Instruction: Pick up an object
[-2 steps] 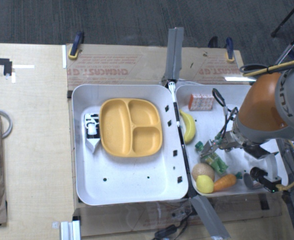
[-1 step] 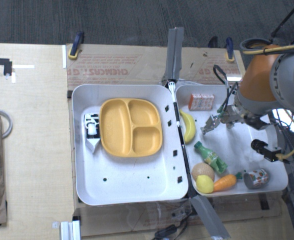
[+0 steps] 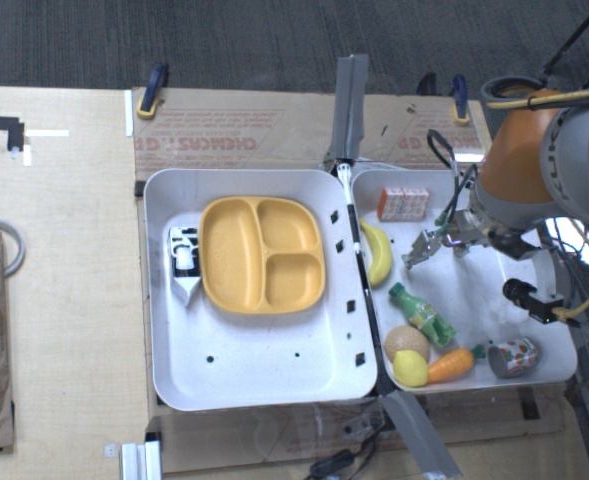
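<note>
My gripper (image 3: 417,251) hangs over the middle of the right bin (image 3: 559,368), pointing left towards a banana (image 3: 377,252). It is open, with nothing between its fingers. The banana lies along the bin's left wall, a short gap from the fingertips. An orange-red carton (image 3: 403,204) sits at the back of this bin. Below the gripper lies a green bottle (image 3: 421,315). At the front are a brown kiwi-like fruit (image 3: 405,341), a lemon (image 3: 410,368), a carrot (image 3: 450,364) and a small can (image 3: 513,357).
The left bin (image 3: 264,383) holds a yellow divided plate (image 3: 263,255) and a small black-and-white object (image 3: 183,256) at its left. The arm's orange band (image 3: 514,153) rises at the right. A metal divider (image 3: 350,108) stands between the bins.
</note>
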